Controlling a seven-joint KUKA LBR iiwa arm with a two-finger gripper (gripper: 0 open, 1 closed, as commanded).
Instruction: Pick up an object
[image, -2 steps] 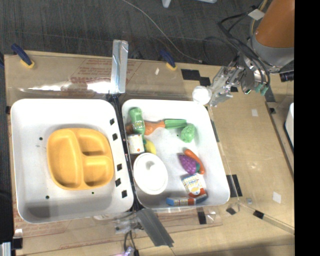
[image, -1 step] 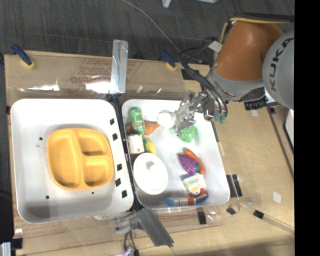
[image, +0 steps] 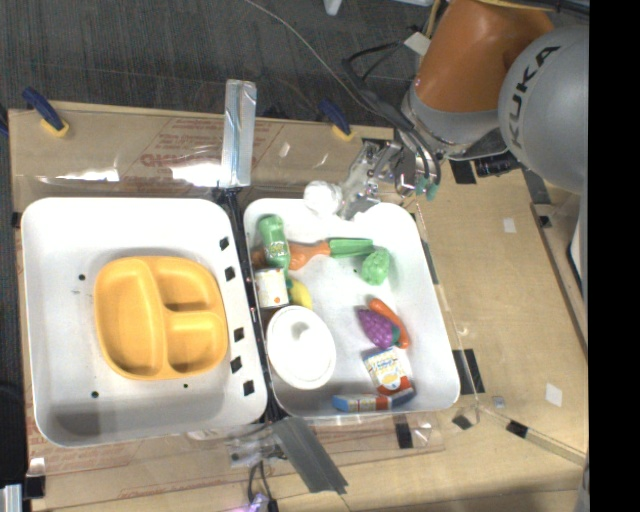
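The right bin (image: 432, 300) holds several toy foods: a green bottle (image: 272, 240), a carrot with a green top (image: 335, 248), a green lump (image: 376, 265), purple grapes (image: 377, 326), a small carton (image: 387, 370), a white round bowl (image: 300, 347), a small can (image: 271, 288) and a yellow piece (image: 300, 294). A white ball-like object (image: 320, 197) lies at the bin's far edge. My gripper (image: 358, 192) hangs over that far edge, just right of the white object and above the carrot's green top. Nothing visibly hangs from it.
The left bin (image: 60, 260) carries a yellow divided plate (image: 160, 315). A silver tape strip (image: 239, 130) stands behind the gap between the bins. A blue and red stick (image: 365, 403) lies along the right bin's near wall. The arm's orange band (image: 470, 50) looms at the upper right.
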